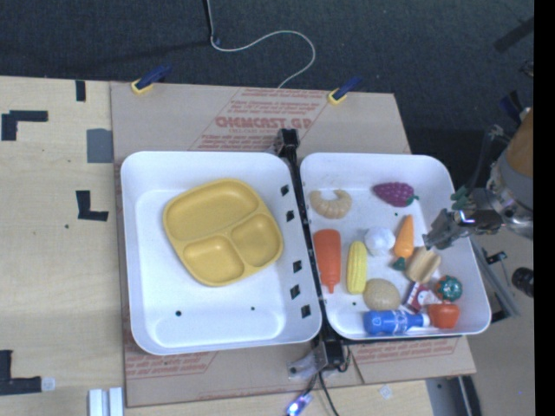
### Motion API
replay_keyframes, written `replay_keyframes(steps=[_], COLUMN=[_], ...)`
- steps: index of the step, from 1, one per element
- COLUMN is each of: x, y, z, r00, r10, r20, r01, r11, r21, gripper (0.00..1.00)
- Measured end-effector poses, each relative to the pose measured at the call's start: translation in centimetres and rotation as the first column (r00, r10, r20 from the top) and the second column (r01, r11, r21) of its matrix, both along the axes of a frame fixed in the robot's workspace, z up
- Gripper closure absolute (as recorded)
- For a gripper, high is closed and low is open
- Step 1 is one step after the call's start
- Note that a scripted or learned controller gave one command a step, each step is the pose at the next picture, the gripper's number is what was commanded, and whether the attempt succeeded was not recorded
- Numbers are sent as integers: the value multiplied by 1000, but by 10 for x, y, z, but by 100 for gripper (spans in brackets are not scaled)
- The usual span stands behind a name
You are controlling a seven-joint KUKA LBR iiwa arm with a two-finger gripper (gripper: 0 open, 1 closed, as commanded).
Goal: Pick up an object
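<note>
Arm [520, 176] cut off by the right edge, with just the wrist part showing. Claw [442, 230] small and dark over the right bin's [434, 167] right rim; open or closed, impossible to tell. Hot dog bun [423, 264] partly covered by the claw's tip. Small items crowded in that bin's near right corner, overlapping: red piece [443, 315] half tucked behind the blue bottle [392, 322], green ball [448, 288] too small to identify. Tabletop [52, 258] cropped at the left and near edges. White cable [260, 42] running out past the far edge.
</note>
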State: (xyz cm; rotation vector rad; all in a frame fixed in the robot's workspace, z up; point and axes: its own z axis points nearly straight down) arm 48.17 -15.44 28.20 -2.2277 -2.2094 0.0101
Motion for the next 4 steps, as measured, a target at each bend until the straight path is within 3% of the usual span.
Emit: replay_keyframes(steps=[1,2,3,4], x=[4,27,0,1], y=[74,11,-52,-70], z=[95,66,29,-23], r00=[1000,1000,1000,1000], r10=[16,4,1,6], r20=[16,6,2,1], r01=[-16,-4,-1,-6], r11=[1000,1000,1000,1000], r21=[2,-1,0,2], gripper=[100,100,100,100])
